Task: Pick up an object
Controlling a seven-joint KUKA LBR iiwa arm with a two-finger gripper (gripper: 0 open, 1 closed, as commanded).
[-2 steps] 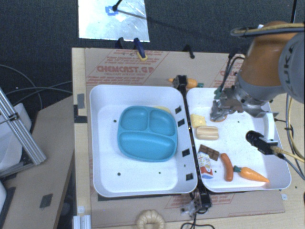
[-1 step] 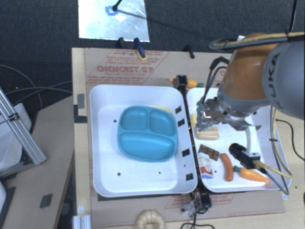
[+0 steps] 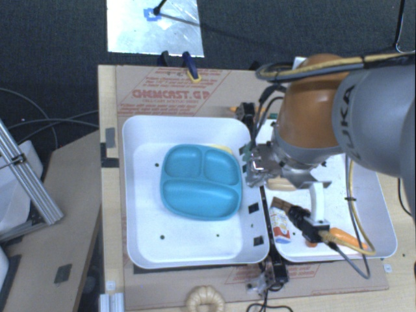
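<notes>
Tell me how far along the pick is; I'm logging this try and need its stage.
Nothing looks picked yet. The blue divided plate lies flat in the left bin, apparently untouched. In hand: the arm is bent low over the right bin, above small items, including an orange piece. No object shows lifted, so the grasp and lift remain.

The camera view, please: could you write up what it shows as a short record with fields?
left bin: holds a blue divided plate, lying flat near its middle
yellow item: peeks out behind the plate's far edge; kind unclear
right bin: holds an orange carrot-like item near the front and a small printed packet
arm: over the right bin, wrist near the divider
gripper state: hidden by the wrist
</notes>
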